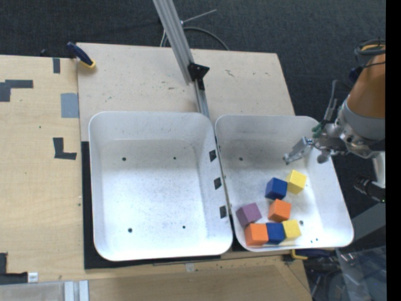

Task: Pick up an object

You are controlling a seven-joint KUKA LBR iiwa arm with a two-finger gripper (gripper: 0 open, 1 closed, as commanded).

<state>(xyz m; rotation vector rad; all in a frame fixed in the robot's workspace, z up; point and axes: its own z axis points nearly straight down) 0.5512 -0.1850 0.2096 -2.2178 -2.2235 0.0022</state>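
Observation:
Several small foam cubes lie in the near part of the right bin (257, 137). A blue cube (276, 188) and a yellow cube (296, 181) sit side by side. Below them are an orange cube (279, 210) and a purple cube (249, 214). Along the front wall stand another orange cube (255, 234), a blue cube (276, 232) and a yellow cube (291, 229). My gripper (308, 155) hangs over the right bin's right side, just above the upper yellow cube. It is open, with nothing between its fingers.
The left bin (150, 121) stands beside the right one. A slanted metal pole (175, 30) crosses the back of the bench and ends between the bins. A blue and yellow clamp (81, 54) lies at the bench's far left corner.

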